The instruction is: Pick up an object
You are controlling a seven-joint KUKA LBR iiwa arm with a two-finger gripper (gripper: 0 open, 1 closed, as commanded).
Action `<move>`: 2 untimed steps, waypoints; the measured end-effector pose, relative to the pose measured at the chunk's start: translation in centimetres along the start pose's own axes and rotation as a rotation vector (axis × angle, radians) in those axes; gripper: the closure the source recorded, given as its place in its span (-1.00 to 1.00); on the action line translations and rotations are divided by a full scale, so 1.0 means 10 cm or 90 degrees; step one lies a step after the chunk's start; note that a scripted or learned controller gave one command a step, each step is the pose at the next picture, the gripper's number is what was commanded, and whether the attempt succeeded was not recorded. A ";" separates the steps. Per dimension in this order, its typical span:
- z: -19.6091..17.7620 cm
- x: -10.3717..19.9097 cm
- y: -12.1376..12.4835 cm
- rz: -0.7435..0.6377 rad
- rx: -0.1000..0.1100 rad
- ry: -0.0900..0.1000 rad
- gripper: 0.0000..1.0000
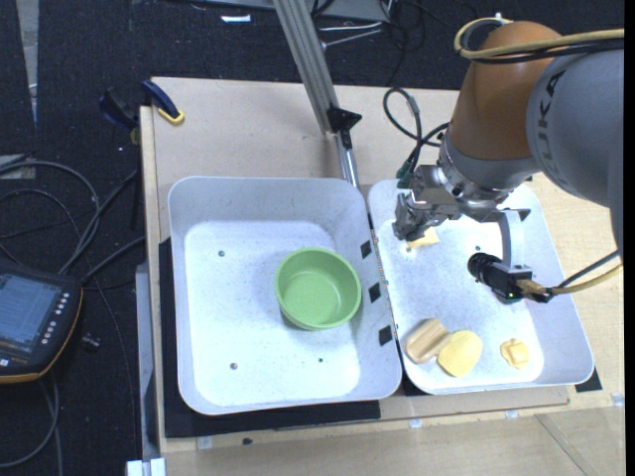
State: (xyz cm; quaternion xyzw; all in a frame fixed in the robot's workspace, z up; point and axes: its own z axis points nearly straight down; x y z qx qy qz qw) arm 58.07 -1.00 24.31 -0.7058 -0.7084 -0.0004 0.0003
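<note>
Nearest in the right bin [556,266] lie three smooth yellow lumps: a tan roll [426,339], a rounded piece [459,353] and a small knobbly one [514,352]. A glossy green bowl [318,288] sits in the left bin [198,266]. Farther, the hand [409,228] hovers over a pale yellow scrap [425,238]; whether its fingers are spread cannot be told.

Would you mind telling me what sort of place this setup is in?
Most likely a robotics lab. A grey arm reaches over two white bins on a bench, loose cables run across the dark floor, and a handheld control pendant lies at the left.
</note>
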 end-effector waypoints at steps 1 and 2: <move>0.13 0.48 -0.14 0.000 0.001 0.000 1.00; 0.21 0.99 -0.32 0.000 0.001 0.000 1.00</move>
